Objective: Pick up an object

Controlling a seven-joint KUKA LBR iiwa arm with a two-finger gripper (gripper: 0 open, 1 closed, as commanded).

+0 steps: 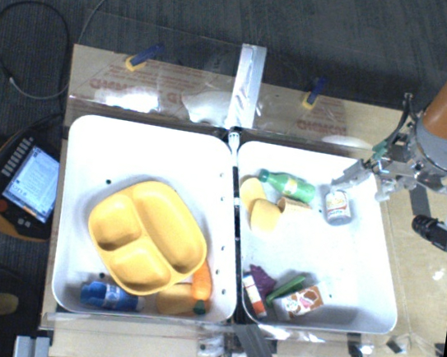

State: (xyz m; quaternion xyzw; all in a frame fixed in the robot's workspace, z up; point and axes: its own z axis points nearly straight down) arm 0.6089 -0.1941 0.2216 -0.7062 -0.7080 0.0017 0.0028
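Small can (336, 207): silver-white body with a red label, lying in the upper right part of the right bin (377, 263), just below the hand (355, 178). Hand state: cannot tell. Same bin: green bottle (287, 186), yellow pieces (258, 206), purple item (259, 280), dark green stick (286, 287), small carton (302, 301). Left bin (84, 161): yellow divided tray (147, 235), orange carrot (201, 282), blue bottle (108, 295). Both bins sit side by side on the worktop (417, 277).

I see left bin (80, 194) holding divided tray (147, 235), carrot (202, 283) and bottle (108, 295) at near edge. Right bin (377, 263) holds bottle lying (287, 186) at far side, small can (336, 205) right of it, carton (299, 301) near front.
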